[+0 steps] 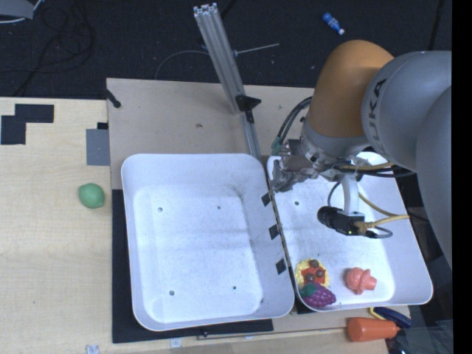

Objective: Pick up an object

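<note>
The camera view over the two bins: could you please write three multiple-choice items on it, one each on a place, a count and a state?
1. Where does the green ball lie?
A. In the left bin
B. On the bench left of both bins
C. In the right bin

2. How many toys lie along the near end of the right bin?
A. Two
B. Four
C. None

3. Where is the gripper?
A. Low over the far left corner of the right bin
B. Over the green ball
C. Over the bench below the bins

Answers: 1 B, it rests on the wood outside the left bin. 2 A, a yellow and purple toy and a pink toy. 3 A, it sits by the divider.
</note>
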